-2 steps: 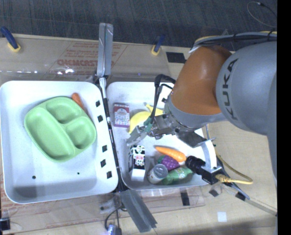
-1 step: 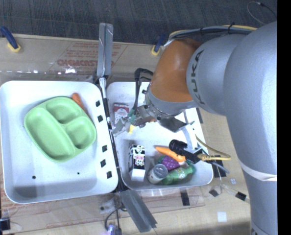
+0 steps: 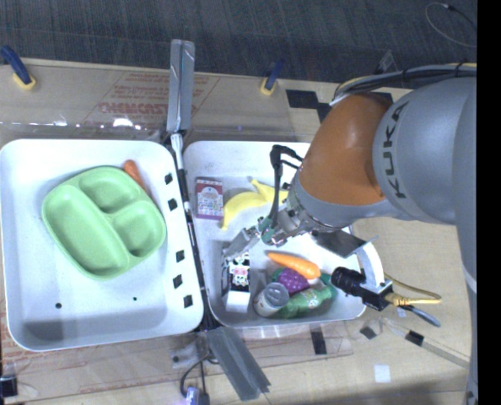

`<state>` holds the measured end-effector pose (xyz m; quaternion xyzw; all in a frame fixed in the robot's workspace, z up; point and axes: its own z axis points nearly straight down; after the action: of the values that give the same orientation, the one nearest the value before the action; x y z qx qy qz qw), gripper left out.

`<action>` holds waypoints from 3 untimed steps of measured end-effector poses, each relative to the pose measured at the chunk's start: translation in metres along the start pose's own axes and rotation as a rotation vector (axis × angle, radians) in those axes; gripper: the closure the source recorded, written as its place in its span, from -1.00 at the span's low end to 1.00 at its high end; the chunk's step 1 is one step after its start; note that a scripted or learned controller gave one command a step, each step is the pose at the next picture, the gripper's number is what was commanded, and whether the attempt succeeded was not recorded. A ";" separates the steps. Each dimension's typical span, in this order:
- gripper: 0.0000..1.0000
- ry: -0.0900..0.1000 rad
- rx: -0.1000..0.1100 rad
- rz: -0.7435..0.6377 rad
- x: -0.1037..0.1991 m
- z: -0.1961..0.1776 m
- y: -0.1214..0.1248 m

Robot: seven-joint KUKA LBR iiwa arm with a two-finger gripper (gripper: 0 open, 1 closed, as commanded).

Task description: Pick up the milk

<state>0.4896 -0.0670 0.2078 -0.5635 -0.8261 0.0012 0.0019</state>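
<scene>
A light wooden bench [image 3: 419, 251] carries two shallow white bins side by side. The left bin [image 3: 31, 302] sits toward the bench's left end, and the right bin [image 3: 234, 152] touches it along a shared middle edge. Printed cardboard [image 3: 132, 95] lies flat behind the bins. Two blue clamps [image 3: 18, 67] grip the bench's far edge, well apart.

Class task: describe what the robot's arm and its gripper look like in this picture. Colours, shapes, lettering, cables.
The arm is bulky, rounded and grey, with a broad glossy orange band above the wrist and dark "KUKA" lettering on the grey shell. A black cable loops beside the wrist. The gripper is small, metallic and silver-grey.
</scene>
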 end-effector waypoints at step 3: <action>-1.00 0.000 0.000 -0.443 -0.010 0.018 -0.018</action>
<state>0.4765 -0.0830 0.1899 -0.3680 -0.9298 0.0008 0.0024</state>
